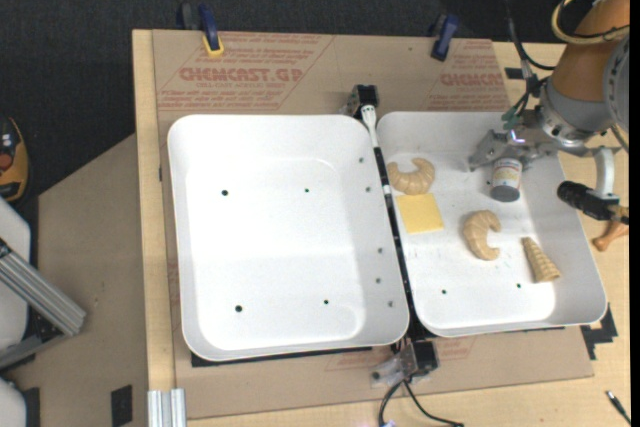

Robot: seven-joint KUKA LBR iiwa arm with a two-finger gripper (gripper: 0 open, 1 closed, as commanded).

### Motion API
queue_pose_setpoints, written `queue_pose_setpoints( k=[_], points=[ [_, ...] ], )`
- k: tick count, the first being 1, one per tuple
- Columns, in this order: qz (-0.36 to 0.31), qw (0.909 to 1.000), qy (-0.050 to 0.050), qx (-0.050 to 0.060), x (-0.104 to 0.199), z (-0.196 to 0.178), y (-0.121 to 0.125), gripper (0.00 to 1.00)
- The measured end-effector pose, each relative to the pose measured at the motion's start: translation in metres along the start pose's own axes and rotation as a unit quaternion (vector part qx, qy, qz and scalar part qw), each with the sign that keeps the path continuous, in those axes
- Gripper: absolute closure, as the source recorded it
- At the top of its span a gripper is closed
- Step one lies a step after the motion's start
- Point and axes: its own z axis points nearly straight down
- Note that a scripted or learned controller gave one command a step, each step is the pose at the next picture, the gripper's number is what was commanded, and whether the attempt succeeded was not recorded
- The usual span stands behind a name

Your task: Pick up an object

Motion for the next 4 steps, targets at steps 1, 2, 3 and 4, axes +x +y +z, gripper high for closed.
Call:
queue_pose_setpoints(
  k=[1,2,3,4],
  points=[
    [0.003,1.0,-0.004,0.002,0.019,0.0,-0.077,0.0],
    [0.0,1.0,-0.001,0.0,-0.001,0.0,-0.028,0.0],
    [-0.001,1.0,-0.005,-0.003,-0.003,-0.012,-0.029,1.0],
    [-0.001,0.9999,-0.007,-0.008,0.037,-0.107,0.016,1.0]
  ],
)
